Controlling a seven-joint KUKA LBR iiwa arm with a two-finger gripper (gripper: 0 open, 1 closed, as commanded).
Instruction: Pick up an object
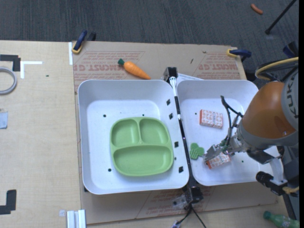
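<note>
In the right bin [247, 175] lie a small orange-and-white box [211, 118] near the middle, a green leaf-shaped toy [196, 151] by the left wall, and a second small red-and-white box [218, 161] toward the front. My gripper [221, 150] is low over that second box, right at its upper edge, with the orange-banded wrist behind it to the right. The fingers are dark and small against the box.
The left bin [90, 127] holds a green divided plate [140, 146]. An orange toy carrot [134, 69] lies on the cardboard behind the bins. A clamp [171, 73] sits at the bins' rear junction. Blue clips mark the cardboard's back corners.
</note>
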